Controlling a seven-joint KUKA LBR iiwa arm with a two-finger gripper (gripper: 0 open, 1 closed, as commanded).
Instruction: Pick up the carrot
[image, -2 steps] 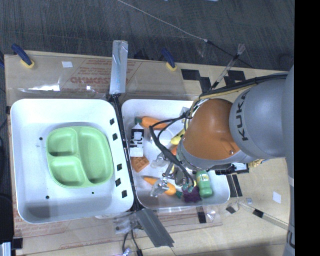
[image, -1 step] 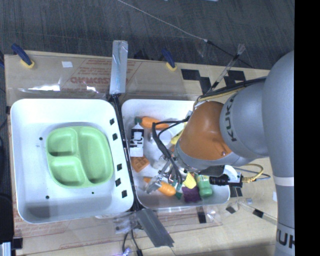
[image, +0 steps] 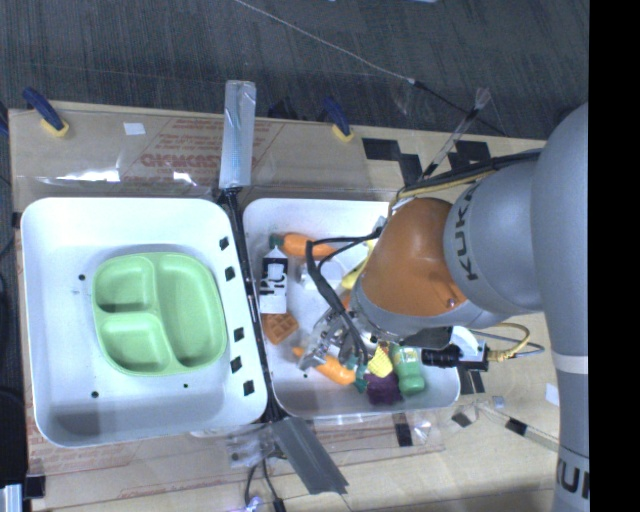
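The grey arm (image: 520, 230) comes in from the right and takes up most of that side, its orange band (image: 415, 260) hanging over the right bin (image: 300, 215). Under it all is the table (image: 90, 135), brown and taped, with the two white bins side by side. The left bin (image: 50, 300) carries a pale green divided tray (image: 158, 312), three compartments, lying flat near the middle.

The right bin is crowded. A small white bottle with a dark label (image: 273, 283) lies along its left wall, with a waffle-like brown piece (image: 279, 327) just below it. An orange item (image: 297, 244) sits near the far rim. Toward the near wall there is a green block (image: 409, 370), a purple piece (image: 384, 390) and a bit of yellow (image: 378, 366) bunched together.

The gripper (image: 328, 350) is down low in that bin, and the carrot (image: 336, 371) lies right at its tips, near the bin's front wall. From here I cannot tell whether the gripper is apart or closed, nor whether it has the carrot.
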